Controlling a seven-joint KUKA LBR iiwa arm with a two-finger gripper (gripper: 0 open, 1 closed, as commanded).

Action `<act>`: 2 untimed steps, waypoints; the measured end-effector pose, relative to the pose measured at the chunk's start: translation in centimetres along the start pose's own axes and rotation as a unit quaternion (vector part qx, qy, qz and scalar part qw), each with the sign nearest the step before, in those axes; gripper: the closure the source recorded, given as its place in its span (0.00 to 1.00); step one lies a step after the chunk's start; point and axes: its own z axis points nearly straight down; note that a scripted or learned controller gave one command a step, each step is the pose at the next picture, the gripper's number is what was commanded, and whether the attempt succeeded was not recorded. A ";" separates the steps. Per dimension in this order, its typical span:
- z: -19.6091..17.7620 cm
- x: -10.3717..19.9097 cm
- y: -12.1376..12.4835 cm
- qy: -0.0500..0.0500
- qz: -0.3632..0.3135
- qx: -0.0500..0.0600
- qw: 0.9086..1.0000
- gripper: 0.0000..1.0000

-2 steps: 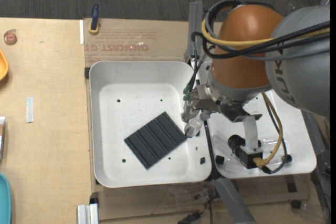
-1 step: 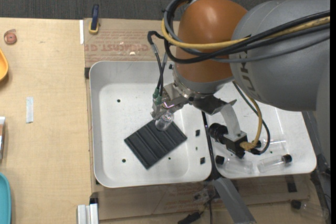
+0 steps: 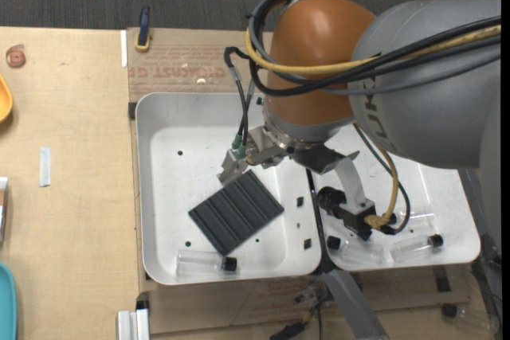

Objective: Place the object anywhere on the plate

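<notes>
camera view shows the grey arm (image 3: 414, 84) with its orange band (image 3: 315, 60) reaching over the left white bin (image 3: 159, 203). the end effector (image 3: 239, 163) is low in this bin, just at the upper edge of a dark ribbed plate (image 3: 237, 210), which lies flat and turned at an angle on the bin floor. i cannot tell if the end effector is released or clenched, and no object is clearly seen in it. the bins stand on a light wooden surface (image 3: 64, 171).

Bench (image 3: 72, 91) w/ two white bins (image 3: 159, 195), clamp (image 3: 143, 28) at back.
</notes>
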 end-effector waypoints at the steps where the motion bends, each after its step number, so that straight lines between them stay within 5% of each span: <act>1: -0.8 -0.2 0.0 -0.001 0.002 0.002 1.000 1.00; 2: -4.1 -1.8 -3.4 0.000 -0.082 -0.001 0.997 1.00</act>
